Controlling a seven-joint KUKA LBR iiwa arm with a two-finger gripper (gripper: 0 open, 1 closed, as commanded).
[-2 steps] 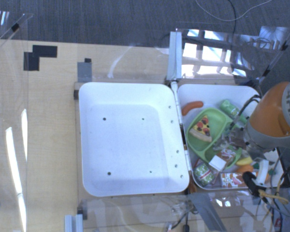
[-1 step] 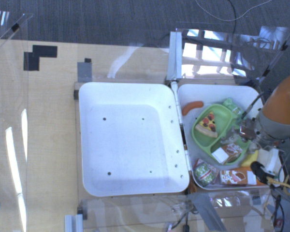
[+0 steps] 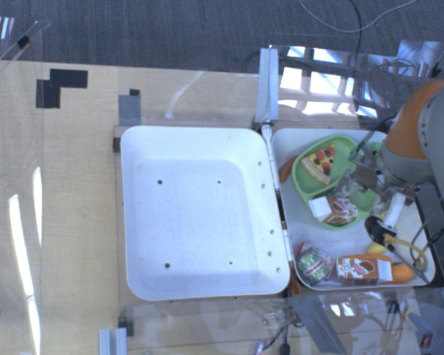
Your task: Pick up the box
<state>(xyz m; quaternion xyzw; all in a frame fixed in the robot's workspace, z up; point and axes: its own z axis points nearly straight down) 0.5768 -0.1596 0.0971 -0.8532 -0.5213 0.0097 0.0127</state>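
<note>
Here, label by label, a slanted overhead view of the counter (image 3: 66, 220)

Arm: grey KUKA arm with an orange band (image 3: 418, 135) reaches in from the right and hangs over the right-hand shallow white bin (image 3: 283, 198)

End effector: the two-finger end effector (image 3: 361, 174) sits low over the green plate's right side; whether it stands wide or narrow cannot be told, as the wrist body hides it

Box: the small white-and-red printed carton box (image 3: 333, 209) lies on the lower edge of the lime-green plastic plate (image 3: 314, 187), just beside and below the end effector

Step in hand: by the look of it the approach, with nothing seen held

Next move: likely calls for a short shift toward the box, then a straight descent so the tool straddles it

Crowding: a toy pizza slice with red toppings (image 3: 320, 161) lies on the same plate, near the box; the plate's raised rim may foul a low grasp

Elsewhere in the bin: an orange-labelled juice bottle lying flat (image 3: 366, 270) and a clear bag of green and red pieces (image 3: 313, 265) along the near wall, apart from the box

Left bin: large white shallow tray (image 3: 200, 213), well apart from the action
</note>
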